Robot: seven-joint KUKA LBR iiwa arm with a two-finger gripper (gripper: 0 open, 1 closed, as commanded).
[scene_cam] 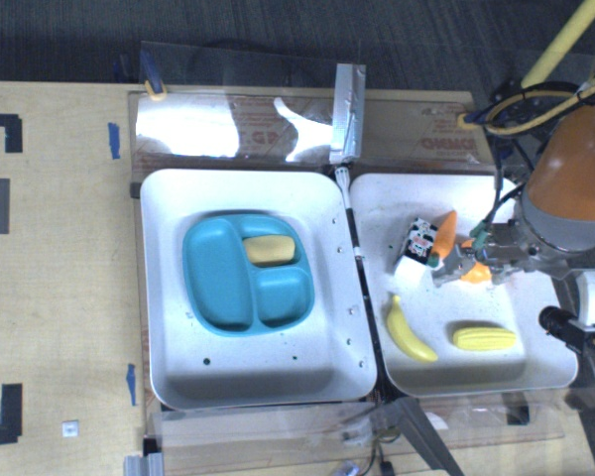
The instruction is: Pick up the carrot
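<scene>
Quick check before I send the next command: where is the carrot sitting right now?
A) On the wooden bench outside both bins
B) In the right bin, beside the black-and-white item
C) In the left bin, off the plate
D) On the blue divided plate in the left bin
B: the carrot lies in the right bin, right next to the black-and-white item, with the gripper close by; the blue divided plate carries a yellow piece instead.

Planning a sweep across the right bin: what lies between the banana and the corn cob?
Nothing: in the camera view, bare white bin floor separates the banana from the corn cob.
</scene>
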